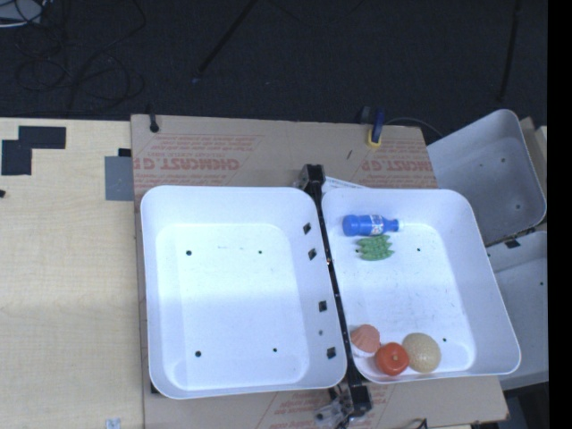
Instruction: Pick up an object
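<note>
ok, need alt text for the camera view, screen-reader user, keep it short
Two shallow white bins sit side by side on a bench, seen from above. The right bin holds a blue bottle lying beside a green toy at the far end, and a pink piece, a red ball and a tan ball clustered at the near edge.

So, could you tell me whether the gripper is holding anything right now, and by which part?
Nothing is seen held. The bottle, green toy, tomato and two other pieces all lie loose in the right bin.
</note>
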You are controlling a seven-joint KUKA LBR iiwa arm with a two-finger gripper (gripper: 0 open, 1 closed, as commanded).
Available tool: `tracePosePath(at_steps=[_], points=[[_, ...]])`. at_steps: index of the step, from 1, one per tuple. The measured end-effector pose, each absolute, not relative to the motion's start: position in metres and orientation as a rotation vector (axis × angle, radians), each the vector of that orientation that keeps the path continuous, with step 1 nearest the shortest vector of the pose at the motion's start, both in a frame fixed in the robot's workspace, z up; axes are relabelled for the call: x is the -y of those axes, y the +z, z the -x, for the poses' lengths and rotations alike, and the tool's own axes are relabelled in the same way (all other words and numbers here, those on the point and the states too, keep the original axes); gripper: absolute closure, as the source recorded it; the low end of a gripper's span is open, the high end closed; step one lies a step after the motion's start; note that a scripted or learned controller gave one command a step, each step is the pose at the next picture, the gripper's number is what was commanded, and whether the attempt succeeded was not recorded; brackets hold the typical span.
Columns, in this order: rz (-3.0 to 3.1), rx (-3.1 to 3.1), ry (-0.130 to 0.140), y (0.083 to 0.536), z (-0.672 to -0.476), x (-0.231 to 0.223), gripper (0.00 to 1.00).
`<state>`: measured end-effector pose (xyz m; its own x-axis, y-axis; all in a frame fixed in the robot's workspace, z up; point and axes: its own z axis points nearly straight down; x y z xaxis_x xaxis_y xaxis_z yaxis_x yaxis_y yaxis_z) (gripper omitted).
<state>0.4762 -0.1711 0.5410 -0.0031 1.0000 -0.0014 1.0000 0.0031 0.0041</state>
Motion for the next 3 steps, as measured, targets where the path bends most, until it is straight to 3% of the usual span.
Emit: tracePosePath(at_steps=[1, 2, 3], points=[[-2.217, -2.228, -0.004, 0.5475, -0.4769, 0.1713, 1.00], [-2.218, -2.230, -0.005, 0.5470, -0.4769, 0.1714, 0.00], [-2.213, -2.235, -0.006, 0.5569, -0.4778, 0.1710, 1.00]])
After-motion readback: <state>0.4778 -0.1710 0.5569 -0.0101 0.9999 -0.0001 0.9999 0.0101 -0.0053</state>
